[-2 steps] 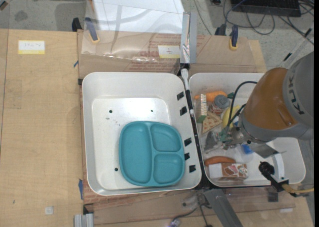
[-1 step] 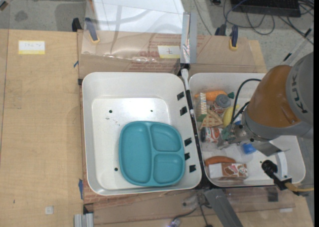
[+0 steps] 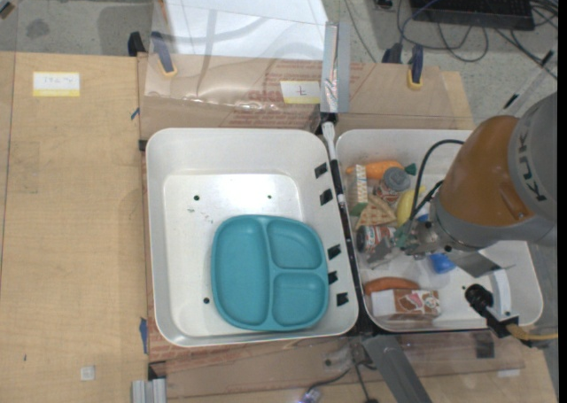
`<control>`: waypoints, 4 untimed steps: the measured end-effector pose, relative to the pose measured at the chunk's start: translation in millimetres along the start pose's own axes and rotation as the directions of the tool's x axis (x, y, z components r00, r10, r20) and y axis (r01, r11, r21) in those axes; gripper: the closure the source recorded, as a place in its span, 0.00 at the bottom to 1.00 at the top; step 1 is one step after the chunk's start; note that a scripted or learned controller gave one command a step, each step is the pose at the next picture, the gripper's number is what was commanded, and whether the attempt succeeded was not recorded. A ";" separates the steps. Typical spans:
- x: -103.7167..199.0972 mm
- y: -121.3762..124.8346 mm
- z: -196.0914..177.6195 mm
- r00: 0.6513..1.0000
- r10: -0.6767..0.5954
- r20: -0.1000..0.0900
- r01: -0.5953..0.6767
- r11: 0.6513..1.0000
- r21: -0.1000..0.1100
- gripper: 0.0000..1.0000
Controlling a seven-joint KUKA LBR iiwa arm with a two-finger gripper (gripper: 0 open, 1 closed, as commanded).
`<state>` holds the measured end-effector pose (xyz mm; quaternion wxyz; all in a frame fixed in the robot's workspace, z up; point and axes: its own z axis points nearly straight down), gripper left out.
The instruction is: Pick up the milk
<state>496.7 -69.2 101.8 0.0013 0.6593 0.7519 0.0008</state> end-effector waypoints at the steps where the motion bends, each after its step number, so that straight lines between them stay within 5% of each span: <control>1: -3.0 49.9 10.7 0.996 0.093 0.000 -0.093 0.996 0.003 0.00; 2: -7.2 97.8 10.6 0.985 0.171 0.001 -0.171 0.985 0.003 0.00; 3: -6.1 98.5 -0.2 0.986 0.168 0.002 -0.168 0.986 0.002 1.00; 4: 42.8 169.7 -90.8 0.957 -0.291 0.001 0.291 0.957 -0.001 1.00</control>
